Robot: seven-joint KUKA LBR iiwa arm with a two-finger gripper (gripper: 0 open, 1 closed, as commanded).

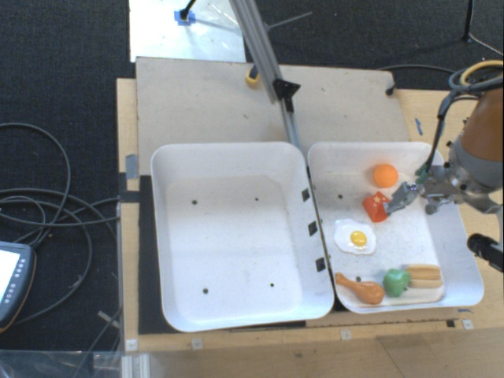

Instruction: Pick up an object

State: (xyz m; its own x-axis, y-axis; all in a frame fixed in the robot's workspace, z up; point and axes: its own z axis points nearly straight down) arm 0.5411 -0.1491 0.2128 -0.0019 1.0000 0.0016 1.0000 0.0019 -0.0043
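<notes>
- Toy foods fill the right bin [461, 246]: nearest lie a chicken drumstick [361, 288], a green pepper [396, 281] and a hot dog [424, 275].
- Farther back sit a fried egg [354, 238], a red block [376, 206] and an orange ball [385, 175].
- The tool [405, 198] hangs just beside the red block; whether it is wide or narrow, I cannot tell.
- The left bin [169, 235] stands alongside on the surface [205, 93].

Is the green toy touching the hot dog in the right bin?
Touching. In the camera view the green toy sits directly against the left end of the hot dog near the right bin's front edge, with no white floor visible between them.
</notes>
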